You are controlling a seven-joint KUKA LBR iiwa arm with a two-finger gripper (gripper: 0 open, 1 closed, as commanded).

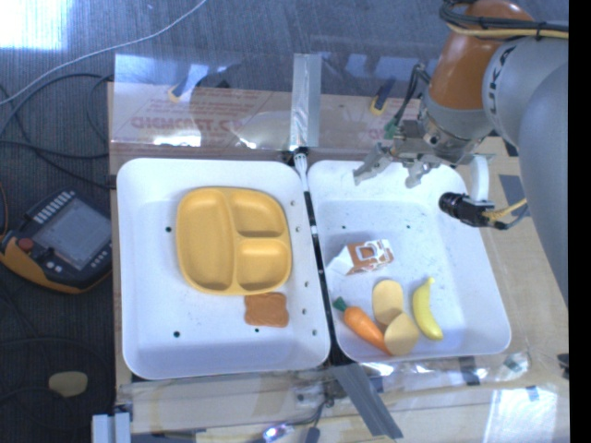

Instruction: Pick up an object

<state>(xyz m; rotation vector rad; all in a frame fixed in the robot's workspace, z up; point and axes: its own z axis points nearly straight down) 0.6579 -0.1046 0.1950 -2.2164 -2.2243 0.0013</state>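
Spread apart and gripping nothing, the gripper point(395, 170) hangs over the far rim of the right bin point(480, 275), well clear of the food lying toward that bin's near side.

Taking the yellow divided plate point(233, 239) as the landmark: it sits flat in the left bin point(138, 275), filling much of the bin's middle, with its one long compartment on the left and two smaller ones on the right. Just below the plate's lower right corner, touching or nearly touching its edge, lies a toast slice point(267, 310). To the right of the plate, across the divider between the bins, a small white-and-orange packet point(368, 256) rests on the right bin's floor. Further right and lower than the plate lie a carrot point(361, 326) with its green end pointing left, two pale potato-like pieces point(394, 317) stacked against each other beside it, and a banana point(425, 309) just beyond them, standing roughly upright in the view.
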